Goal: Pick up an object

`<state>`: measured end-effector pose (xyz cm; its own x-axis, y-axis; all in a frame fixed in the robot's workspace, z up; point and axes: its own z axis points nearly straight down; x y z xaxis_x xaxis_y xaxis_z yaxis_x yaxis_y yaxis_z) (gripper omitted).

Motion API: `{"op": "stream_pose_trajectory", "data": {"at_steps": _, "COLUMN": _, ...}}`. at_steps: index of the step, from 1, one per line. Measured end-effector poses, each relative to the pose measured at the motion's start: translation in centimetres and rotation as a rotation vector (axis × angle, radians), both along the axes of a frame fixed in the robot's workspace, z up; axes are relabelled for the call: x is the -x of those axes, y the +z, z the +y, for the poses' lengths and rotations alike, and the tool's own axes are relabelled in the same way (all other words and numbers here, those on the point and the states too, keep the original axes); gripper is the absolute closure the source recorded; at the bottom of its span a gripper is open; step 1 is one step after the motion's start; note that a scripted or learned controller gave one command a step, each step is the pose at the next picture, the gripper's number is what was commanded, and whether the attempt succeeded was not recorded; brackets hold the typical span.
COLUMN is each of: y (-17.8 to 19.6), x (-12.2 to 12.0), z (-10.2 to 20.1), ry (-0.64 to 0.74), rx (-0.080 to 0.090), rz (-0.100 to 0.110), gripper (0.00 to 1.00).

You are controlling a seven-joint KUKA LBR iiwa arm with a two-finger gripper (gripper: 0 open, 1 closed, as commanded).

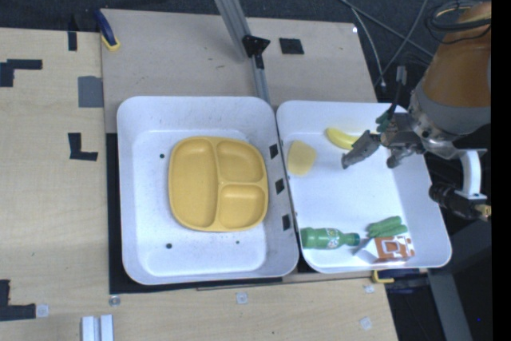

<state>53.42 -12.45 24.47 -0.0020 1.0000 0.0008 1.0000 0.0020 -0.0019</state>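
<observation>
Bench [184,52]: I see a wooden top with two white bins side by side on it.
Arm [459,84]: it reaches in from the right, grey with an orange band, and hangs over the right side of the right bin.
Left bin [144,172]: it holds only a yellow divided tray [217,182], lying flat in the middle. I judge the tray too wide and flat for an easy grasp.
Right bin [351,188]: here are the small things I can choose from.
Gripper [377,152]: the two fingers are spread apart and nothing is between them. It hovers over the far part of the right bin, just near of the banana.
Green bottle [327,237]: it lies on its side at the near edge, left of the orange carton.
Orange carton [391,248]: near right corner, touching a green packet [386,226].
Pale yellow disc [301,158]: it lies against the left wall of the right bin.
Banana [342,137]: small, at the far side, just left of the fingers. I think it is the closest target.
How to do it well: I would move a little left and far, centre the fingers across the narrow side of the banana, descend straight, and close only when both fingers are beside it.
</observation>
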Motion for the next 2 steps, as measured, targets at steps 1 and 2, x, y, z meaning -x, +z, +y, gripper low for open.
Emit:
{"op": "stream_pose_trajectory", "data": {"at_steps": 1, "y": -5.9, "x": 0.3, "z": -0.8, "ry": -0.002, "rx": 0.000, "rz": 0.006, "gripper": 0.00}}
{"op": "stream_pose_trajectory", "data": {"at_steps": 2, "y": -10.5, "x": 0.0, "z": -1.3, "ry": -0.001, "rx": 0.001, "rz": 0.003, "gripper": 0.00}}
